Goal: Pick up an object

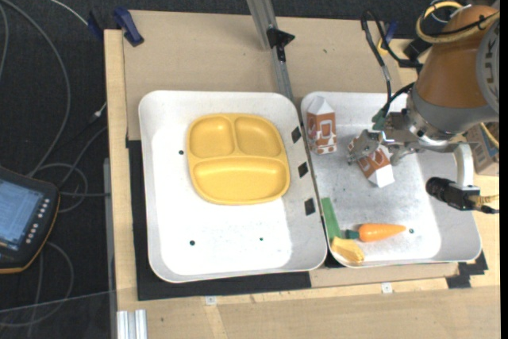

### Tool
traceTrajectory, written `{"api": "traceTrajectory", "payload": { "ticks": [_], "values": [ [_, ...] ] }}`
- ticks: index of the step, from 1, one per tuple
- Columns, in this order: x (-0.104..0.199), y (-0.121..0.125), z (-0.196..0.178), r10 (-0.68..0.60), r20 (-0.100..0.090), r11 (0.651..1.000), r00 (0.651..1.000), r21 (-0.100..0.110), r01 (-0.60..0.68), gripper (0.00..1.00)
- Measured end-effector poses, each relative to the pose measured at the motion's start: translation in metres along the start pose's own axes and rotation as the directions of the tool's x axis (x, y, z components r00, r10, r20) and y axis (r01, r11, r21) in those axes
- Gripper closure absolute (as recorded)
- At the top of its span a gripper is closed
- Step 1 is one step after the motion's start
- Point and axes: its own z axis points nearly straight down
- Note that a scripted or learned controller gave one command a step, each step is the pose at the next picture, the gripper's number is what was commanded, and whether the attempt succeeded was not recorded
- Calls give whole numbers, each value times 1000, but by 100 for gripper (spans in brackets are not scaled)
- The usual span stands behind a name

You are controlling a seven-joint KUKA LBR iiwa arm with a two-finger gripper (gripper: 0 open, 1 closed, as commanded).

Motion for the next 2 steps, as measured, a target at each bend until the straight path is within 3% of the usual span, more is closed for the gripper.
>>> {"api": "traceTrajectory", "payload": {
  "ticks": [1, 2],
  "values": [
    [3, 10, 53, 0, 3, 1000, 1000, -10, 0, 0],
    [3, 12, 40, -1, 2, 1000, 1000, -16, 1, 100]
  ]
}}
